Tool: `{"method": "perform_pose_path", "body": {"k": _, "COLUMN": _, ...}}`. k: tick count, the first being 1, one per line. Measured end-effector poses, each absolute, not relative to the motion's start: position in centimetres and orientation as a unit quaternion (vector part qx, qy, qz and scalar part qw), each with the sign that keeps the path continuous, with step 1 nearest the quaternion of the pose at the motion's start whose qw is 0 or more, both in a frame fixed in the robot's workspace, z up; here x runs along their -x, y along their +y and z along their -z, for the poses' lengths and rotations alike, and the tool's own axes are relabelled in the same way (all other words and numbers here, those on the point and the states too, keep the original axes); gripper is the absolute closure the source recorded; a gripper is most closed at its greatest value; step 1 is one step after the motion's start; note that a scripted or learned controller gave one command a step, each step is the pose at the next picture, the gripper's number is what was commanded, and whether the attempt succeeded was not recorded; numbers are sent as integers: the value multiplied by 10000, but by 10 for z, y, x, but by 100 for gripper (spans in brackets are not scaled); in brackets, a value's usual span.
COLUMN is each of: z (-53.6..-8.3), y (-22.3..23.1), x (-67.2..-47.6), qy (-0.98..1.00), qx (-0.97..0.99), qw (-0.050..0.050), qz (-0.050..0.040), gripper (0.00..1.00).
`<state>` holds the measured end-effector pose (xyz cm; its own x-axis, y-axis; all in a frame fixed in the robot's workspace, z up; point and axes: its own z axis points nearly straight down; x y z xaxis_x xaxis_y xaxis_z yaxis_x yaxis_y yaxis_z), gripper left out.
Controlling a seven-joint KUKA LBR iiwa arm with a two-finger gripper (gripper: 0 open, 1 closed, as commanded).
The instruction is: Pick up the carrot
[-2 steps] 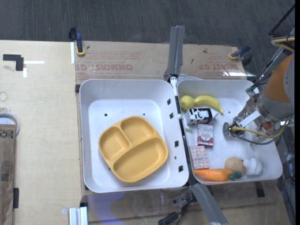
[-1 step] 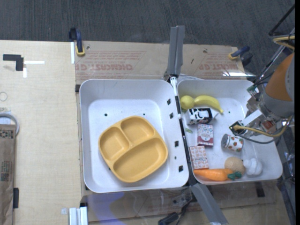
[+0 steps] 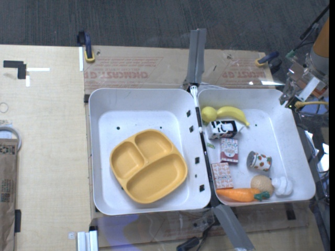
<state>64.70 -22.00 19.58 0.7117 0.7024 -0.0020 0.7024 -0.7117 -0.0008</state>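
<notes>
Looks like the reach hasn't started: the hand (image 3: pixel 291 94) hangs at the right bin's (image 3: pixel 293 127) far right rim, can't tell its state, and next it needs to drop toward the carrot (image 3: pixel 236 194) lying along the near wall beside the egg (image 3: pixel 261 183).

The wooden bench (image 3: pixel 47 140) bears two white bins side by side, left bin (image 3: pixel 99 156) and right bin (image 3: pixel 298 140).

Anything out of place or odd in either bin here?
Nothing spilled or damaged. The carrot lies flat against the right bin's near wall, beside a small box. The yellow plate sits askew in the left bin.
</notes>
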Motion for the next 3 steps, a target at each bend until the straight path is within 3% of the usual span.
{"method": "perform_pose_path", "body": {"k": 1, "z": -381, "y": -203, "x": -652, "qy": 3840, "qx": -9233, "qw": -2, "qz": 17, "gripper": 100}}
{"method": "perform_pose_path", "body": {"k": 2, "z": -440, "y": -205, "x": -649, "qy": 4351, "qx": -9004, "qw": -4, "qz": 17, "gripper": 100}}
{"method": "perform_pose_path", "body": {"k": 3, "z": -440, "y": -215, "x": -658, "qy": 4354, "qx": -9002, "qw": -6, "qz": 23, "gripper": 100}}
